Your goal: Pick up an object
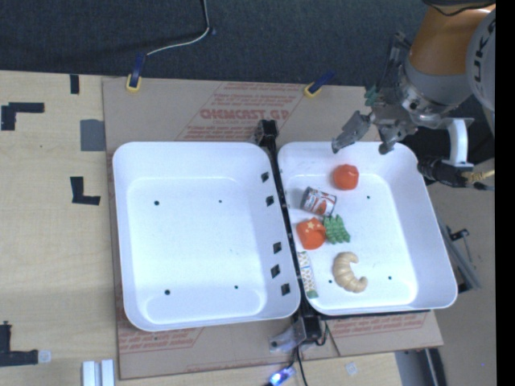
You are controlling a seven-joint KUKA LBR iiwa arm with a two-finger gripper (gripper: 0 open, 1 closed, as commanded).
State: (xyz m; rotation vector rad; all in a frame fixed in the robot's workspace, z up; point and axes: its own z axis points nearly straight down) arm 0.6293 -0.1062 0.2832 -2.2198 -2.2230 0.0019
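— Status of the pick?

— Not yet made. Nothing lifted. All items lying in the right bin [402,296]: red ball [346,177] toward the far side, small can [319,202] tipped on its side just left of centre, tomato-like piece [311,233] touching a green leafy piece [337,230], croissant [349,272] nearer the front edge. Left bin [129,215] holding no items.

— Claw?

— Gripper [364,137] spread wide, fingers well apart, nothing between them. Poised above the far rim of the right bin, clear of every item.

— Nearest candidate?

— Red ball, just below and slightly left of the fingers. Judged the likeliest target, though not certain.

— Arm pose?

— Reaching in from the right, orange band [447,43] high, wrist angled down and leftward toward the bin.

— Remaining?

— Whole of it: descent, closing on an item, lift.
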